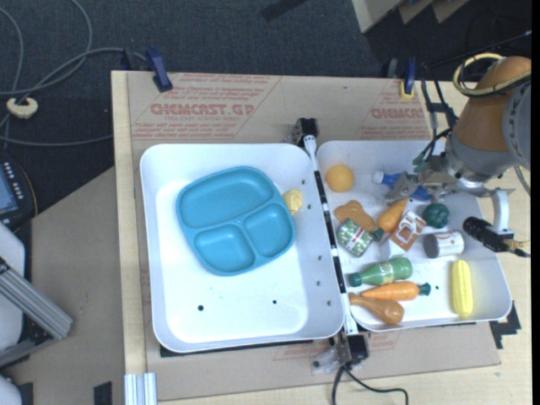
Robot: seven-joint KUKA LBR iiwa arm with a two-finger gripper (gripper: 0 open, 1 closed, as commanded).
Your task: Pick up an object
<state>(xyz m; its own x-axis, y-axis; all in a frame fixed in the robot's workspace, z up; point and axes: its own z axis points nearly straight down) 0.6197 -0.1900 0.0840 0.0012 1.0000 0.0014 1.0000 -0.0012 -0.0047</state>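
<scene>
Pincer [415,186] low in right bin [498,306]; its state cannot be told. Orange carrot [393,215] beneath: apparently light, rigid, slippery; grip mid-body.

A bench [253,99] covered with printed cardboard is seen in the middle of the frame. Two white bins are placed on it side by side: left bin [169,251], right bin [485,302].
</scene>
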